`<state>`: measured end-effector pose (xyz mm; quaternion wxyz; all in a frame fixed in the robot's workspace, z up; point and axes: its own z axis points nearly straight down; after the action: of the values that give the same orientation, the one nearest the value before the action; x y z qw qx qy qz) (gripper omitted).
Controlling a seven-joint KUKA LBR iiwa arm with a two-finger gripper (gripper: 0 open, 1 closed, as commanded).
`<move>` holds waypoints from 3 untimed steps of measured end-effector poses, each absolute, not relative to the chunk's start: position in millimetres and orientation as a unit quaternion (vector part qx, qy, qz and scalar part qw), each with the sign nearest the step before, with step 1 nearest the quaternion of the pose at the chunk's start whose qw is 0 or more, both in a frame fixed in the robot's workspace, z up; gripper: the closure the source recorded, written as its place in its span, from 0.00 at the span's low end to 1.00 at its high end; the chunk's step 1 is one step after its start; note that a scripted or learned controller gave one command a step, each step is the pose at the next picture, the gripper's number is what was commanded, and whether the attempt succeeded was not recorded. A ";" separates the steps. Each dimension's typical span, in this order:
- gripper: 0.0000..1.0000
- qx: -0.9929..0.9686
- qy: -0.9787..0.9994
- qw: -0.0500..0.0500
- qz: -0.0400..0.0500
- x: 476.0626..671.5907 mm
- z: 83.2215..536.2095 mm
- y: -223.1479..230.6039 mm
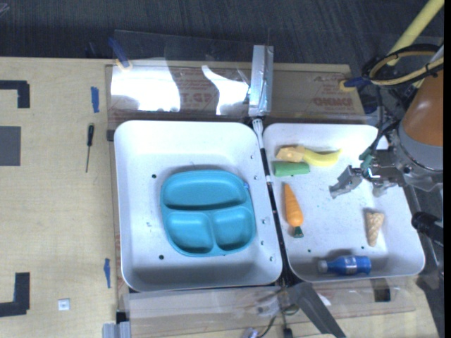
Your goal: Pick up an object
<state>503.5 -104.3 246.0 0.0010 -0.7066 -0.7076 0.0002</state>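
My gripper [347, 180] hangs over the right shallow white bin [412, 263], in its upper right part, reached in from the right with my grey arm and its orange band [426, 118] above it. I cannot tell whether it is wide or narrow; nothing shows between its tips, which point toward the bin's middle.

Several things lie in this bin, all apart from my gripper. The yellow plastic banana [315, 155] lies up and to the left of my gripper, near the bin's upper wall, and the flat green block [290, 168] touches its lower edge at the left end. The orange toy carrot [293, 209] lies to the left and a little below, close to the wall between the two bins, its green end pointing toward the bottom. The tan waffle-patterned cone [374, 227] is the nearest piece, lying just below and to the right of my gripper, near the bin's right side. The blue bottle with a grey cap [344, 265] lies on its side well below, along the bin's lower wall.

In the left white bin [134, 153] a light blue plastic tray with three compartments [207, 210] sits in the middle, well apart from my gripper. Both bins rest on the pale wooden desk [49, 210].
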 end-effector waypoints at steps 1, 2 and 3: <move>0.00 -0.708 -0.706 0.003 0.001 520.6 202.3 -84.2; 0.00 -0.738 -0.675 0.001 0.002 532.6 144.9 -188.7; 0.00 -0.732 -0.682 0.002 -0.004 489.4 93.7 -203.9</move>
<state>489.4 -203.9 93.7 0.0017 -0.7315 -0.6818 -0.0037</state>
